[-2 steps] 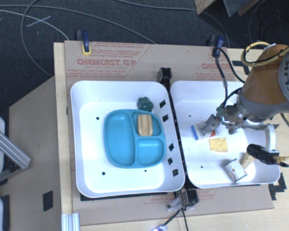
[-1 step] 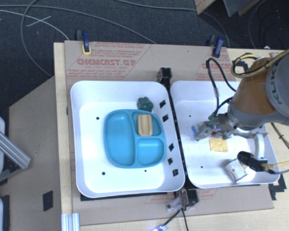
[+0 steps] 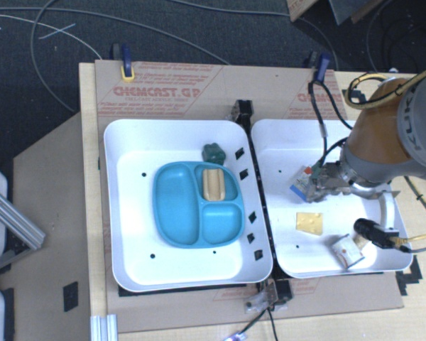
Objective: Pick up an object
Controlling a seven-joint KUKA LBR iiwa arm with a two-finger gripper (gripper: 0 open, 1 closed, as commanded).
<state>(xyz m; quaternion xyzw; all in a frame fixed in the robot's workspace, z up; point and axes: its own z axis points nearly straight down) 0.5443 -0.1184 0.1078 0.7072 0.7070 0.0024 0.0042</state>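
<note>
While I reach in from the right | camera view: my gripper sits low in the right bin, finger spread unreadable, grasp unconfirmed | yellow block just below, loose on the floor | blue tray left bin.

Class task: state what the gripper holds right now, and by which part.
It cannot be told: the gripper sits low in the right bin and shows nothing clearly gripped.

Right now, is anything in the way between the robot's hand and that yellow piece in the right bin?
Nothing visible blocks it. The gripper sits just above the yellow piece in the picture, with bare white bin floor between them. A small box lies off to the side.
</note>
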